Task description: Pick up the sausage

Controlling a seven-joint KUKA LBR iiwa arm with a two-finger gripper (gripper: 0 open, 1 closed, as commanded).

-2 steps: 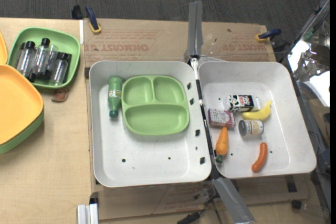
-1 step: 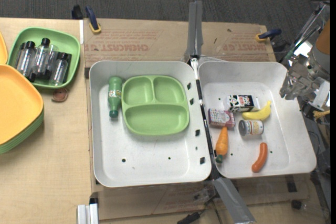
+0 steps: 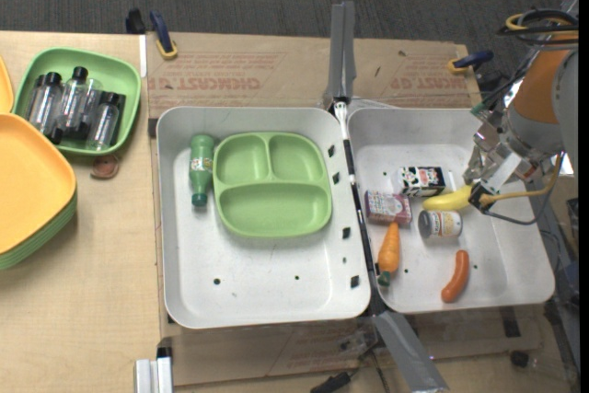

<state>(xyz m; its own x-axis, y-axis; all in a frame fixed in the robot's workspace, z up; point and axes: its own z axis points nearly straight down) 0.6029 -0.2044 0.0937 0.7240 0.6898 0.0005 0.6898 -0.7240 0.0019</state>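
Sausage (image 3: 455,276): lying bare on the floor of the right bin (image 3: 515,267), toward its front right corner, slightly tilted and touching nothing. I am judging that this open spot is leaving me a clean way down from above.
Gripper (image 3: 485,172): I am hanging over the right side of that same bin, nearer its far wall, well apart from the sausage and just beside the right end of the banana (image 3: 446,200).
Grip state: the slant of the view is hiding it, so I cannot tell whether I am open, closed or gripping anything.
Right bin's other contents: a cow-patterned milk carton (image 3: 423,180) is lying toward the back, a pink box (image 3: 386,207) is sitting left of the banana, a small can (image 3: 440,224) is lying just below the banana, and a carrot (image 3: 389,248) is running along the left wall.
Left bin (image 3: 258,281): holding a green divided plate (image 3: 272,183), with a green bottle (image 3: 201,168) lying just beside the plate's left edge.
Off the bins: a green tray (image 3: 120,74) is holding several dark-capped bottles (image 3: 74,106), and a stack of orange plates (image 3: 32,189) is sitting beside it.
Step in hand: I am judging the pick as not yet begun. I am needing to travel toward the bin's front and come down across the sausage's narrow width.
Risk: the can is lying nearest the sausage, though apart from it, so I am expecting little crowding.
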